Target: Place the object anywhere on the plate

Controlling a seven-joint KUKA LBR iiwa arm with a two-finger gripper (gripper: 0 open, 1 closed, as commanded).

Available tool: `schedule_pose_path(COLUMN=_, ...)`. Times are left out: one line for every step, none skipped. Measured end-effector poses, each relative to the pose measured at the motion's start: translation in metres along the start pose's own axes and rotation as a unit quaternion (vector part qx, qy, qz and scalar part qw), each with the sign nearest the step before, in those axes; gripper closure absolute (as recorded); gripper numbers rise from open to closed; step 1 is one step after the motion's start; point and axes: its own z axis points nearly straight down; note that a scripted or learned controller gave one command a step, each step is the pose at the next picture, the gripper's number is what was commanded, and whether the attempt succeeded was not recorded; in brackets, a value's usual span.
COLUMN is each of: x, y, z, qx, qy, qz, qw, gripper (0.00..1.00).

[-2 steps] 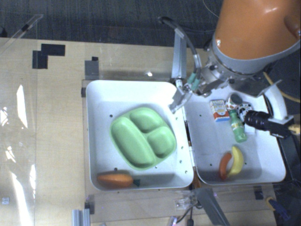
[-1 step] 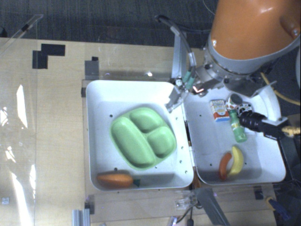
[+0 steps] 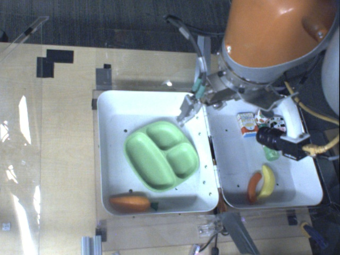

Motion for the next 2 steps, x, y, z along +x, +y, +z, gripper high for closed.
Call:
schedule_pose_path(x=-0.017, y=-0.002, z=0.079, qx=0.001, qy=0.0, qz=-0.083, qw=0.9965, gripper=0.0)
schedule_pose_path(x=-0.023, y=-0.002, z=0.165, qx=0.003, qy=0.001, qz=-0.042, qw=0.9991, gripper=0.0)
